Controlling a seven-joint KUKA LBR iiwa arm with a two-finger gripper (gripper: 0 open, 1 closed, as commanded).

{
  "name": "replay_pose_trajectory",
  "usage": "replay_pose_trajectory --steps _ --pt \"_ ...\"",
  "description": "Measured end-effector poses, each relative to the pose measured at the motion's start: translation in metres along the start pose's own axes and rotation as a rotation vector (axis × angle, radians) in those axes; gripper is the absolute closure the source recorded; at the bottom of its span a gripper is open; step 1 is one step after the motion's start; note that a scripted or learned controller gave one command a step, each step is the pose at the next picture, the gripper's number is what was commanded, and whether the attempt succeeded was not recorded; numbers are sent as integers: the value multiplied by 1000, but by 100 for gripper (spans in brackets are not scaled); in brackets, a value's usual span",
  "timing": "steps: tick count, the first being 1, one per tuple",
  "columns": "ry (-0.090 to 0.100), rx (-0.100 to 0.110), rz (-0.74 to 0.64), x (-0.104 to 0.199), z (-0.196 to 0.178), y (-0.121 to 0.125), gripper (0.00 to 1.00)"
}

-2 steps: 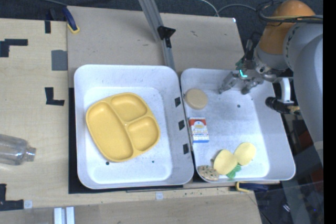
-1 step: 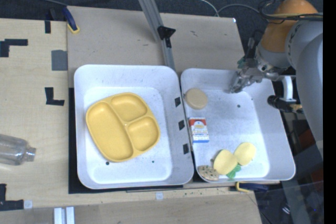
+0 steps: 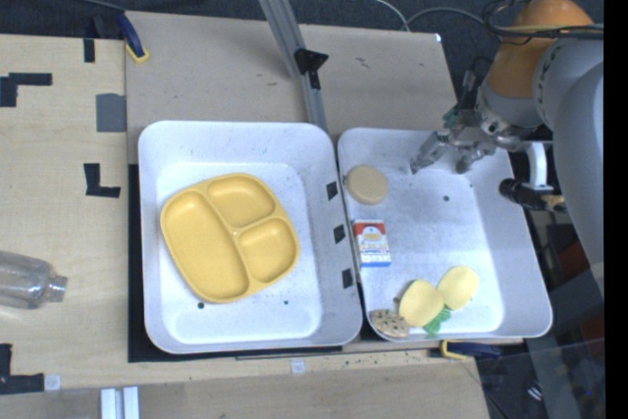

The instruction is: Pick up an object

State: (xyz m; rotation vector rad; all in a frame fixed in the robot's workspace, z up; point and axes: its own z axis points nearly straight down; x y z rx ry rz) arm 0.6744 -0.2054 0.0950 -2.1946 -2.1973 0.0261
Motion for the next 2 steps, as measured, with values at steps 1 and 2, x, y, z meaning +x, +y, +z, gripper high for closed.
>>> replay_pose_trajectory --steps 1,2 --pt "0 0 0 0 0 0 0" --pt "0 0 0 0 0 0 0"
